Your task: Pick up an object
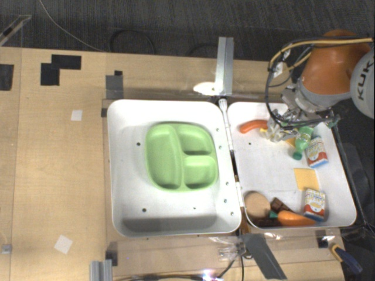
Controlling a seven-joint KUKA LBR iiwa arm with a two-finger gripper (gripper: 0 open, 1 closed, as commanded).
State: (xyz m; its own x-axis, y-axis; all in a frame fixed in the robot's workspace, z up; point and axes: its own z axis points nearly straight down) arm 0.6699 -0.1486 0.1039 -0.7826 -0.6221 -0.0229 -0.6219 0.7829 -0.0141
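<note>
My gripper (pixel 285 127) hangs low over the far end of the right bin (pixel 266 168), under the orange-banded wrist. Just left of it lies a red-orange sausage-shaped piece (pixel 253 125). A green bottle (pixel 302 141) and a small red-and-white carton (pixel 317 152) lie just right of and below the gripper, partly under the wrist. Whether anything is held cannot be seen. Further forward in this bin are a yellow cheese slice (pixel 306 178), a second carton (pixel 314 202), a carrot (pixel 295 218), a round tan piece (pixel 255 202) and a dark brown item (pixel 275 206).
The left bin (pixel 126 204) holds a green divided plate (pixel 180 155) at its middle. A metal post (pixel 225 63) stands behind the wall between the bins. Cables loop above the wrist at the upper right.
</note>
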